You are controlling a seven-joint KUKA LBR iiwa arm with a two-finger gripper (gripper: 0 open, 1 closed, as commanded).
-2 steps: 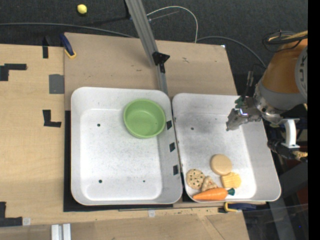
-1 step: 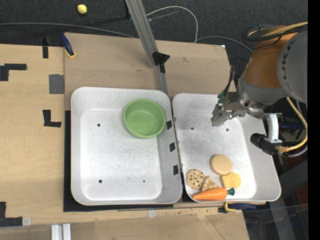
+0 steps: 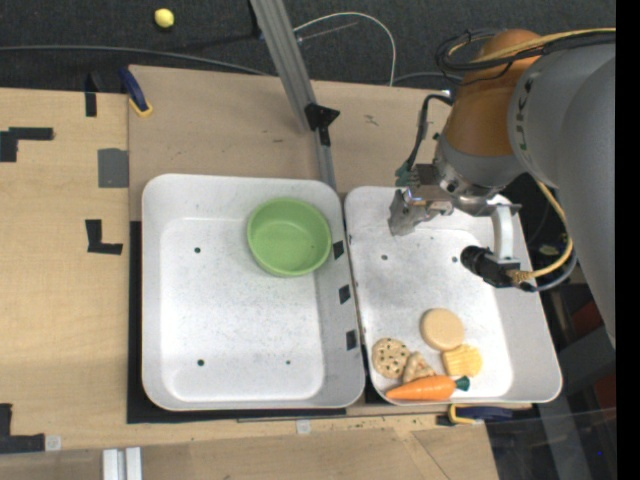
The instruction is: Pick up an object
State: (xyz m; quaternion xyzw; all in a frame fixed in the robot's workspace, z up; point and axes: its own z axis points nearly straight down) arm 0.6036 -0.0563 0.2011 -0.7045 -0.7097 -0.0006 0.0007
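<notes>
Seen from above at a slant: wooden tabletop carrying two shallow white bins side by side. Reaching in from the right, a grey arm with an orange band above the wrist. Pincer hanging over the far left corner of the right bin, pointing down, nothing visible between its tips; too small and dark to tell whether spread or closed.

Well below the pincer, toward the near edge of the same bin, a cluster of toy food pieces. Nearest to the pincer among them, a round tan biscuit-like disc. Just beyond that, a small yellow ridged piece. Left of those, a round speckled cookie, with a small tan piece just beside it. Farthest from the pincer, against the bin's near wall, an orange carrot lying on its side, green tip to the right.

Left of the pincer, across the divide, the left bin holding a green bowl, upright, in its far right part, near the pincer's level.

Far up and left of the pincer, off the tabletop on dark floor, a small yellow ball.
</notes>
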